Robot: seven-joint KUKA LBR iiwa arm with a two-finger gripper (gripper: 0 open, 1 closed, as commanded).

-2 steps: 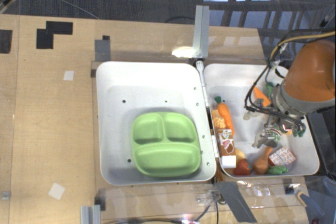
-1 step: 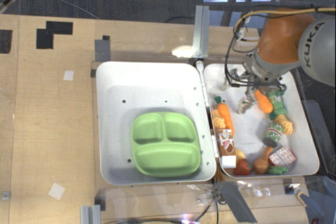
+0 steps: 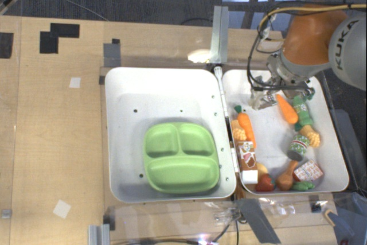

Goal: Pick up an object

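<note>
Toy food pieces lie in the right bin (image 3: 338,181). My gripper (image 3: 262,100) hangs low over that bin's back part, under the orange wrist band (image 3: 307,37). An orange carrot (image 3: 287,109) lies just right of the gripper, with green pieces (image 3: 303,116) beside it. I cannot tell whether the gripper touches the carrot. A second carrot (image 3: 245,123) lies along the bin's left wall. In front of it are a yellow corn piece (image 3: 239,135) and a white and red carton (image 3: 246,153).
The left bin (image 3: 123,94) holds a green divided plate (image 3: 181,156). More toys line the right bin's front: a red tomato (image 3: 265,183), a brown piece (image 3: 287,176), a red and white box (image 3: 308,170) and a yellow corn cob (image 3: 311,135). Black cables (image 3: 252,60) loop by the wrist.
</note>
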